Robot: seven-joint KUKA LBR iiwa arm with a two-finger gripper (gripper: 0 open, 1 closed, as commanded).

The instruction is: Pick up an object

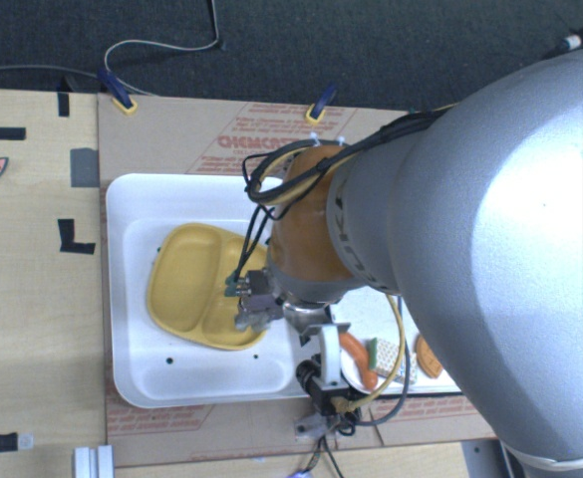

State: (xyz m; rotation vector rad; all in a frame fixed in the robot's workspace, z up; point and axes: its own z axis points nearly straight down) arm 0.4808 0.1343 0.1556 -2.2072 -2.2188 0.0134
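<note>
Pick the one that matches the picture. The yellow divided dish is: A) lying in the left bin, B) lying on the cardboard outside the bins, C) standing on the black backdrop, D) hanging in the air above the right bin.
A: the yellow divided dish lies on the floor of the left bin, with the arm's wrist over its right edge.

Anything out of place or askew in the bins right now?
Nothing spilled or broken. The yellow dish sits tilted in the left bin, its right edge under the arm's wrist. An orange carrot-like piece lies in the right bin.
</note>
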